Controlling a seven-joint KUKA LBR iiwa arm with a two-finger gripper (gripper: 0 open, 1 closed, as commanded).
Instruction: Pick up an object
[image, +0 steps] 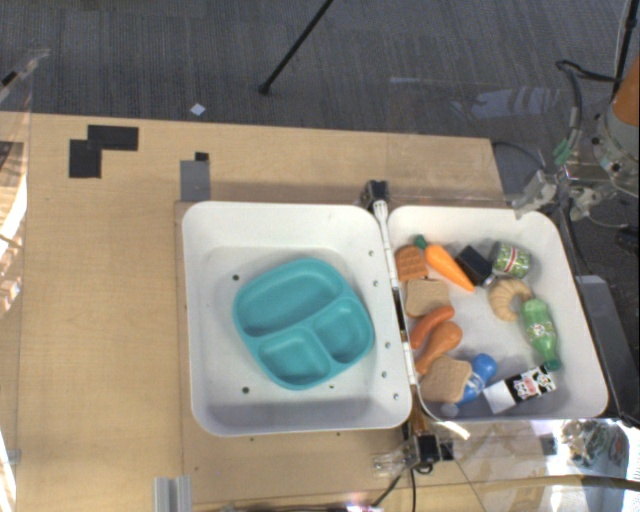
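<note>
Toy food heaped in the right bin (575, 300), gripper (600, 150) off its far right corner.
Can't tell the fingers' state; smooth teal divided tray (300, 322) mid left bin (200, 300), glossy orange carrot (448, 265) by the far edge.

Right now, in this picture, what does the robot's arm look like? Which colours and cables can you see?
The part of the arm seen at the upper right corner is pale grey and rounded, with an orange band above it at the picture's edge. Thin dark cables loop beside and below it. This part is small and blurred, so I cannot make out any markings.
</note>
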